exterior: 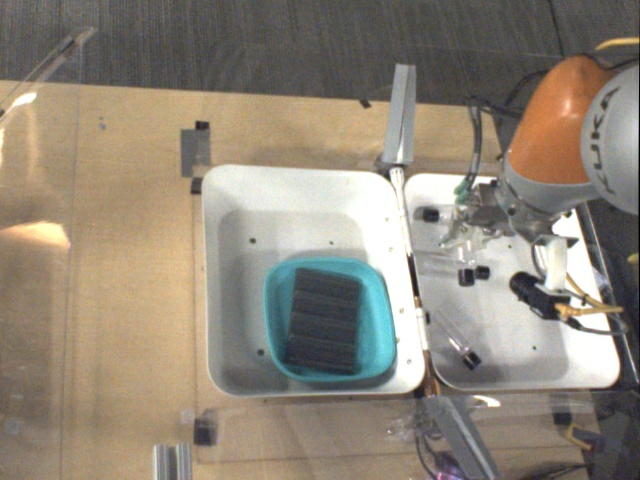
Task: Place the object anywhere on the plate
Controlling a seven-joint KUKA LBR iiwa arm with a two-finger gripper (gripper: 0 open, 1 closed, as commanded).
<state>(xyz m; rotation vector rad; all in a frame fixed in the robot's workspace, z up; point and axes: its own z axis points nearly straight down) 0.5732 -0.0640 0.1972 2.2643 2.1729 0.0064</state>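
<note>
Starting on the left, we've got the left bin (pixel 225 298) holding a teal plate (pixel 376 313), and a dark ribbed block (pixel 323 320) lies flat right in the middle of it — so by our read the object is already where the task wants it. Moving right, the right bin (pixel 590 368) has the arm (pixel 570 133) over it, gripper (pixel 470 230) hanging low above the bin floor, probably because it's clear of the plate there. Nothing visible in it.
</note>
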